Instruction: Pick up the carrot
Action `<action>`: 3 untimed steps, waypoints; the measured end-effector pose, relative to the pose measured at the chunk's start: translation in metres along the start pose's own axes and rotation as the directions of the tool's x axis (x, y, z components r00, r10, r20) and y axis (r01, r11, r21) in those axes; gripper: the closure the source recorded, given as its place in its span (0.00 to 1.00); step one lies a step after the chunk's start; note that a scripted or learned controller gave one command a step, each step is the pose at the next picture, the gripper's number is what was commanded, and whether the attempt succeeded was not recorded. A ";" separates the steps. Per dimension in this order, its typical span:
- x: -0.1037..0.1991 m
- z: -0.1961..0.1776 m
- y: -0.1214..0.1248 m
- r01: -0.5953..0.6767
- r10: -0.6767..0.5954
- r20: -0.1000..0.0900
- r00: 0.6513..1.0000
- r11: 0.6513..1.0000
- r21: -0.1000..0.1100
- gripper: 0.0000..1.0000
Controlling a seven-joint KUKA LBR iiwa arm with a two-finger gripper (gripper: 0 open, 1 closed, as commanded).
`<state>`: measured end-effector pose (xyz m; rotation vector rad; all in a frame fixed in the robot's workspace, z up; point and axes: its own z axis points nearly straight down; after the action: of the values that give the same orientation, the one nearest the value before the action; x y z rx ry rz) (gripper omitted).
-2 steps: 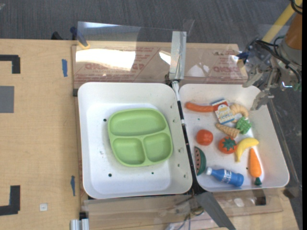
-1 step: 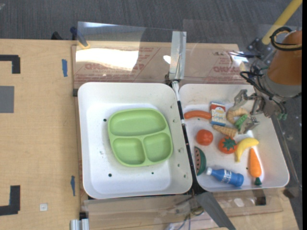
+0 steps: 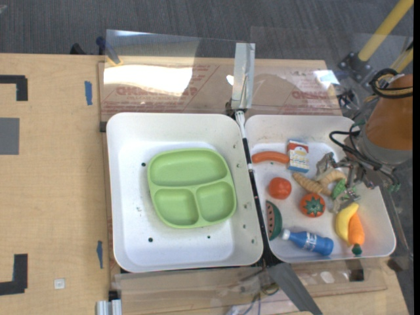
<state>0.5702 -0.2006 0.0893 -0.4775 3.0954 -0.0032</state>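
Carrot [image 3: 356, 231] in right bin [image 3: 384, 251], near-right corner, touching banana [image 3: 344, 219]. Long axis runs roughly toward and away from camera, green tip nearest me. Gripper [image 3: 342, 176] sits farther back; carrot lies nearer camera. Can't tell gripper state, clutter masks it.

The arm [image 3: 387, 126] reaches in from the right — gripper [image 3: 341, 176] lowered.

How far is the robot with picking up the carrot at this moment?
Nothing looks done yet: the carrot lies in the right bin, against the banana. In hand: the end effector is low in that bin, above and left of the carrot, among other toys. Left to do: reach the carrot, grasp it and lift it.
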 end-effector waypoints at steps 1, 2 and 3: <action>0.070 -0.001 0.004 0.113 -0.113 0.002 0.994 0.994 0.002 0.00; 0.028 -0.054 0.068 0.043 -0.043 0.000 0.999 0.999 -0.003 0.00; 0.035 -0.004 0.035 0.019 -0.019 -0.007 1.000 1.000 -0.005 0.00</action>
<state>0.5258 -0.1774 0.0930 -0.5087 3.0980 0.0027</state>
